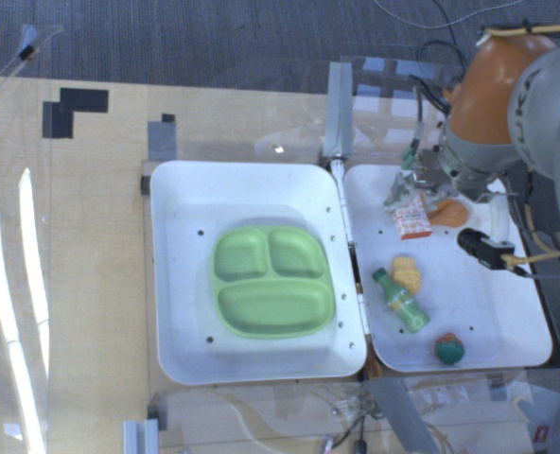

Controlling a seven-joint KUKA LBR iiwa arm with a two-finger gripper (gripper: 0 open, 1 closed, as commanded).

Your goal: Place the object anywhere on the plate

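The gripper (405, 180) hangs low over the far end of the right white bin (535, 334), above a small red-and-white packet (411, 221); whether its jaws are released or clenched, I cannot tell. An orange oval piece (448, 213) lies just beside that packet, so a pinch could catch both or skid off the flat packet. The green three-compartment plastic plate (271, 282) sits well apart from the packet, in the left bin.

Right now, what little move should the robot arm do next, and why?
Probably a small drop straight down onto the toys. The gripper hangs at the top of the right bin, just above the small red-and-white packet and beside the orange piece. The green plate in the left bin holds nothing, so a pick likely comes first.
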